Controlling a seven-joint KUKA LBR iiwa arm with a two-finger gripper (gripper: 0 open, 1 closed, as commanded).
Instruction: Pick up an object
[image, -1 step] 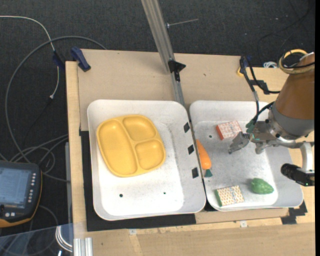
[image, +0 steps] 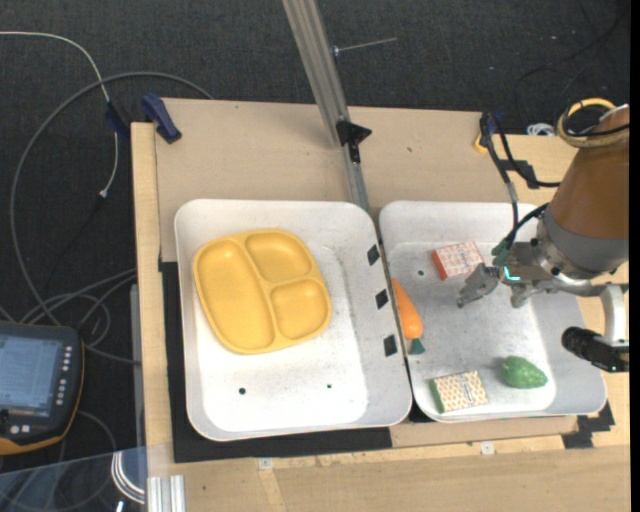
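Pink box (image: 457, 260) just left of tool (image: 497, 284).

Single fixed camera is looking down at a slant from above the bench (image: 300, 150), far enough back to be taking in both white bins: left bin (image: 200, 400) and right bin (image: 440, 222). Dark floor is showing beyond the far edge. Arm (image: 600, 200) is entering at frame right.

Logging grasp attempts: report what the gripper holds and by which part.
Nothing is held. The gripper hangs open over the right bin, just right of the pink box, with nothing between its fingers.
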